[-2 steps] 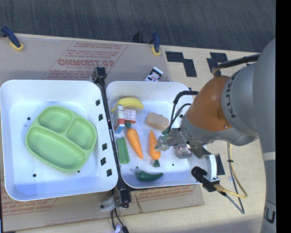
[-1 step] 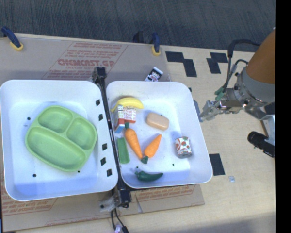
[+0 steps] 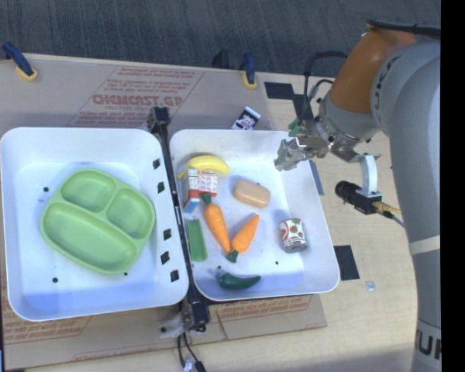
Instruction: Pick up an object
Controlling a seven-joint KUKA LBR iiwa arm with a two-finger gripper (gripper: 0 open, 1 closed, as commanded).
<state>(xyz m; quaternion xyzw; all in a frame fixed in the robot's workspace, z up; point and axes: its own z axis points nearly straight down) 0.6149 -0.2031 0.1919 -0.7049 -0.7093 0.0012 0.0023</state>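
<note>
Peach-coloured soap-like block (image 3: 252, 193), the object nearest the arm, lies in the upper middle of the right bin (image 3: 314, 242), its long axis running from upper left to lower right across the white floor. It sits free on every side, near the banana (image 3: 208, 163) and the small labelled carton (image 3: 202, 186) to its left, with two carrots (image 3: 231, 229) fanned out below it and the printed can (image 3: 293, 234) lower right. A green stick (image 3: 197, 239) lies along the bin's left wall and a dark green pepper (image 3: 237, 280) rests near the front rim. The pincer (image 3: 288, 154) hangs over the bin's upper right corner, up and to the right of the block and apart from it; whether its tips stand apart or together cannot be told at this angle, and nothing is seen between them. By this reading, the coming move turns on a short reach down and to the left, with the tips best set across the block's narrow width. The left bin (image 3: 19, 215) holds a green divided plate (image 3: 98, 219); both bins rest on the cardboard-covered desk (image 3: 132, 91).
</note>
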